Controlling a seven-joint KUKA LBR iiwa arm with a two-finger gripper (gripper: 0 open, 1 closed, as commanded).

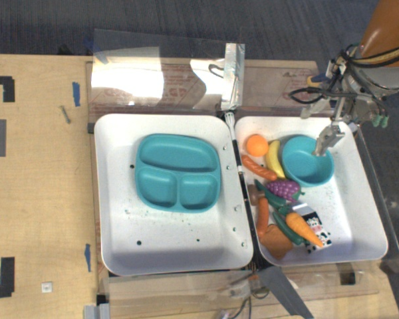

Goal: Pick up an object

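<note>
The right bin (359, 198) holds a pile of toy food. There is an orange (256, 144), a yellow banana (274, 157), a bunch of purple grapes (284, 189), carrots (300, 226) and a teal bowl (307, 161). A small white and black box (317, 229) lies next to the lower carrot. My gripper (327, 138) hangs over the far right edge of the teal bowl, just above its rim. Nothing is visibly held in it.
The left bin (113, 198) carries a teal divided plate (179, 172). A clear plastic sheet and a taped upright divider (232, 78) stand behind the bins. Cables (319, 92) hang from the wrist at the far right. Wooden bench lies to the left.
</note>
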